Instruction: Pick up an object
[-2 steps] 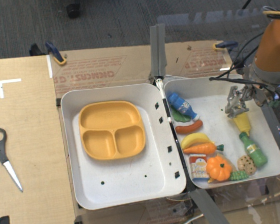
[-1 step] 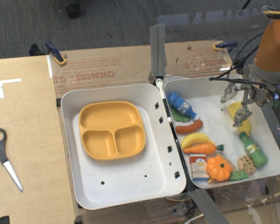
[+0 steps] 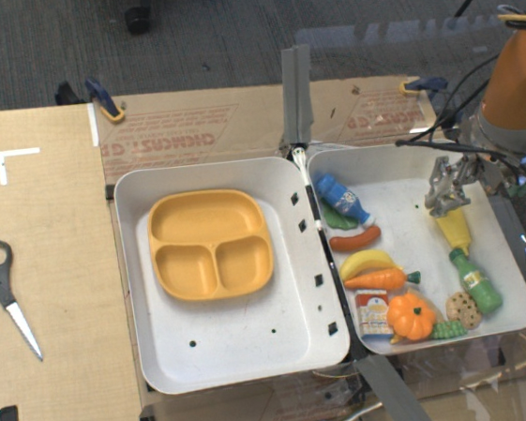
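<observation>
Camera view – gripper [image 3: 447, 195] just above yellow bottle [image 3: 454, 228] – right bin [image 3: 400, 172]

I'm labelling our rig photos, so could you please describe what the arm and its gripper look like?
The arm shows a rounded orange band above a grey wrist. Black cables loop beside it. The gripper is small, bare silvery-grey metal with visible mechanical parts.

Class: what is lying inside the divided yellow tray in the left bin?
The yellow tray holds nothing; its three compartments are bare. The bin floor under it is covered.
</observation>
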You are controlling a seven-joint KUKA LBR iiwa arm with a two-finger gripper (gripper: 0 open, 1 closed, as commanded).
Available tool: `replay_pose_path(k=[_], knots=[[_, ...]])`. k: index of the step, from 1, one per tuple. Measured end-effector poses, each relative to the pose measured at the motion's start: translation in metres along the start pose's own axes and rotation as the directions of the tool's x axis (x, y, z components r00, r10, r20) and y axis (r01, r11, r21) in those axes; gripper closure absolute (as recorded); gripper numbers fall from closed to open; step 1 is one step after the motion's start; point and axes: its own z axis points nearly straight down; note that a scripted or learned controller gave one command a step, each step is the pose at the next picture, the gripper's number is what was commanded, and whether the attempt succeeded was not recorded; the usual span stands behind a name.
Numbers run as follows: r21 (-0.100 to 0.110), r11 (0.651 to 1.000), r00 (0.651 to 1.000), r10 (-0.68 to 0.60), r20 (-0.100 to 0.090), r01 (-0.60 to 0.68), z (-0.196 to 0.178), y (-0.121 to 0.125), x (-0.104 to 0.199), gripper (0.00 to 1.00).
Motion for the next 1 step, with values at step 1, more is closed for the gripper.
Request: replay_pose_path(k=[1], knots=[[0.000,1.000,1.000,0.000,0.000,0.000,0.0000,0.0001,0.0000,0.00]])
